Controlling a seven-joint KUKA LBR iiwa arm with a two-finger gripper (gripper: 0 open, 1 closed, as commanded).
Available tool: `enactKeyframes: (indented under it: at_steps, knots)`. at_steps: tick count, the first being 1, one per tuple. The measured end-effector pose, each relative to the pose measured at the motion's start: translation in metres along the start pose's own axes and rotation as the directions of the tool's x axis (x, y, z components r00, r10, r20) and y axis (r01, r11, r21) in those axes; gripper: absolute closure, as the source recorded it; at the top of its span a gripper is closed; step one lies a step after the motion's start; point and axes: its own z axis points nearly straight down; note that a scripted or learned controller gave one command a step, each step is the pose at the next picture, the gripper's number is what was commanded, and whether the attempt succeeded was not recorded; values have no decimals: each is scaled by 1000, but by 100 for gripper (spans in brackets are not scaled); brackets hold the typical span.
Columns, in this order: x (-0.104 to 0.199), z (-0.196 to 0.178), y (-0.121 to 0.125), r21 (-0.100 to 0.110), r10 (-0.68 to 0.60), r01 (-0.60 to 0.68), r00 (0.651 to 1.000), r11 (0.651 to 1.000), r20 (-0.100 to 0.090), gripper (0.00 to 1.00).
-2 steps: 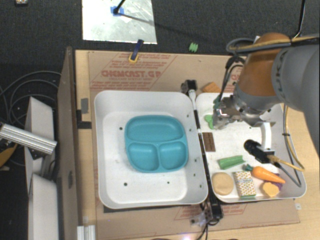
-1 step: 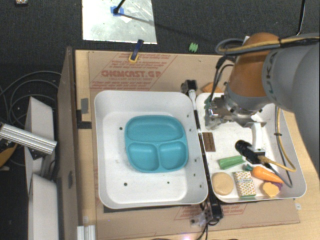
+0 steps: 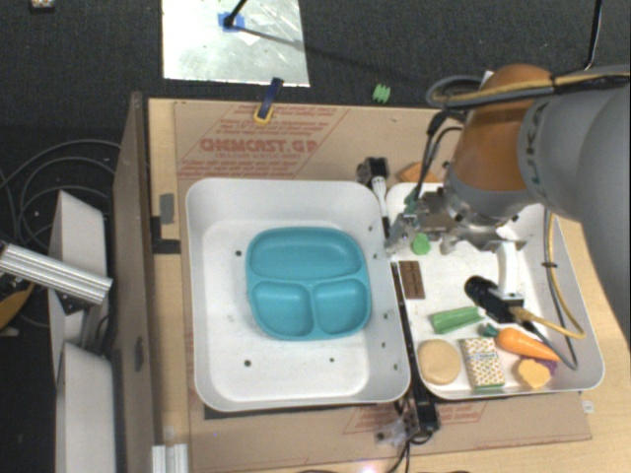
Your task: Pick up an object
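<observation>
The left bin [image 3: 212, 294] holds a teal tray [image 3: 309, 282] with three wells, lying flat near its middle. The loose things lie in the right bin [image 3: 446, 282]. A brown bar [image 3: 411, 280] lies along its left wall. Above the bar, in the bin's upper left corner, sits a small green piece [image 3: 422, 245]. The gripper [image 3: 422, 227] hangs low just over that piece, close enough that contact cannot be judged. The wrist hides it, so I cannot tell how far open it is or whether it has hold of anything. Below lie a green block [image 3: 454, 317], what looks like a round biscuit [image 3: 440, 361] and a patterned box [image 3: 481, 365]. Further right are a carrot [image 3: 525, 342] and a yellow chunk [image 3: 533, 372].
</observation>
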Motion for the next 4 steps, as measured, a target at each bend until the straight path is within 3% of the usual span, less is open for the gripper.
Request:
enactKeyframes:
  at_steps: [1, 2, 3, 4]
  knots:
    - [-80, 39, 0, 1, 9, -9, 1000, 1000, 1, 0]
    - [-76, 92, 67, -7, -2, 2, 1000, 1000, 1, 0]
    - [-76, 80, 65, -5, -2, 2, 1000, 1000, 1, 100]
    - [-76, 80, 65, -4, -3, 3, 1000, 1000, 2, 0]
